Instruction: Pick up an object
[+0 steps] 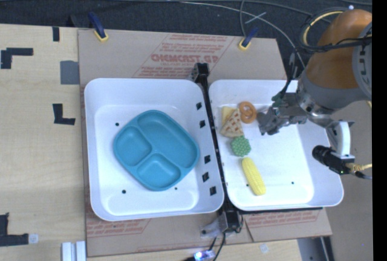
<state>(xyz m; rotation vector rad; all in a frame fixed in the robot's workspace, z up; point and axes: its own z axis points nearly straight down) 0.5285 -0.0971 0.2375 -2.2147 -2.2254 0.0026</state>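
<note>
From my overhead feed I've got the grey arm with the orange band point(338, 42) reaching in from the right, and its dark two-finger gripper point(270, 122) is hanging over the upper middle of the right-hand shallow white plastic bin point(302, 193). Honestly I can't tell how the jaws stand, they're just a dark blob from this angle, and I can't see anything caught between them. The stuff to grab is all bunched along the left side of that bin: a small orange-brown ring that looks like a toy doughnut point(247, 111) sits just left of the gripper, close enough that I can't say whether they touch. Next to it on the left is a pale yellow waffle-textured wedge point(230, 122), and the ring seems to lean against it. Just below those is a bumpy green ball point(241, 146), and further toward the front sits a yellow toy corn cob point(253, 176), lying at a slant. The left-hand white bin point(97, 151) holds a blue plastic divided plate with three compartments point(156, 149), sitting a bit rotated. Both bins rest on a sheet of brown cardboard point(181, 54) clamped to the light wooden worktop point(36, 151).
</note>
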